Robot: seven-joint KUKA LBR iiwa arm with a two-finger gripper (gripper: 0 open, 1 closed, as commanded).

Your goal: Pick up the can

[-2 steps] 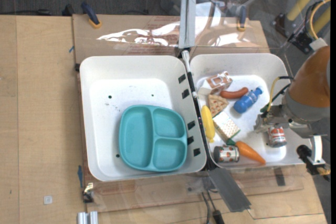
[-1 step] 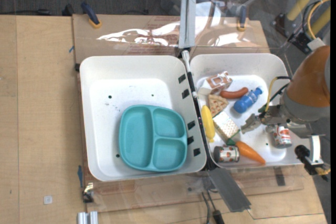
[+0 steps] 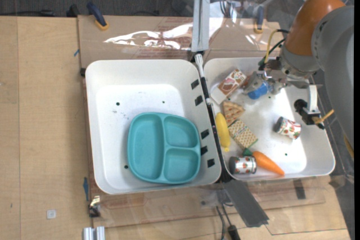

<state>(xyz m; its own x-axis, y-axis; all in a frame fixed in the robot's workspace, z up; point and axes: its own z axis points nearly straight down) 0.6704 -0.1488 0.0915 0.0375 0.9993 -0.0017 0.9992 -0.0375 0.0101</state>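
Can (image 3: 243,164) lies on its side in right bin (image 3: 320,163), long axis left-right, beside carrot (image 3: 268,162). Pincer (image 3: 269,78) far off; grip state can't tell.

The grey arm (image 3: 337,59) is seen reaching in from the right edge of the camera view, its bulky upper link filling the right side. The orange band (image 3: 314,19) is set just above the wrist, and the wrist is angled downward and to the left. The gripper (image 3: 269,80) is carried low at the end of the wrist, below and left of the orange band. Dark cabling is looped beside the wrist. The fingers are too dark and crowded to be made out clearly.
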